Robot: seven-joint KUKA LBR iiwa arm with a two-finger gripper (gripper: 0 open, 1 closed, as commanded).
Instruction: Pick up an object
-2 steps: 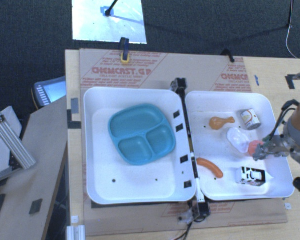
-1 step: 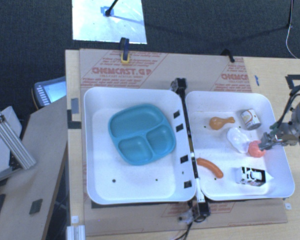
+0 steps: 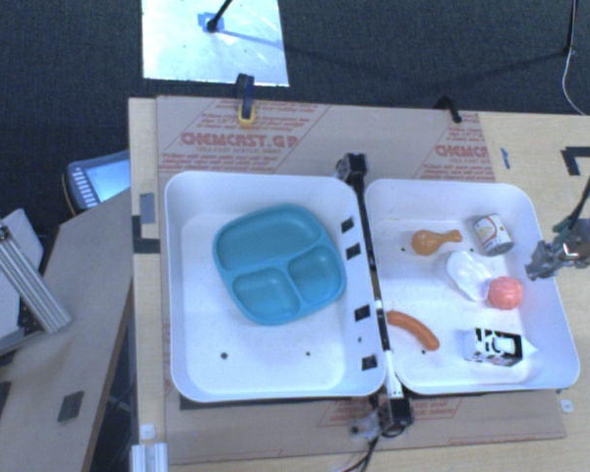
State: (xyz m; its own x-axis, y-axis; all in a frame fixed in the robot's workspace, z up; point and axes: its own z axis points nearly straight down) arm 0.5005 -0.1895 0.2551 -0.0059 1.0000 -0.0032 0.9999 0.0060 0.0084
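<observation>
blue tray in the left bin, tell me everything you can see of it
The blue tray is a rounded, plastic-looking plate with three compartments: one long along its upper side and two smaller below. It lies flat and right side up, turned at a slant, near the middle of the left bin. Nothing sits in it.

**Loose items in the right bin**

An orange plastic chicken drumstick lies near the bin's middle top. Right of it a small tin can lies tipped. Below, a crumpled white piece touches a pink ball. An orange sausage lies slantwise lower left; a black-and-white packet lies lower right.
</observation>
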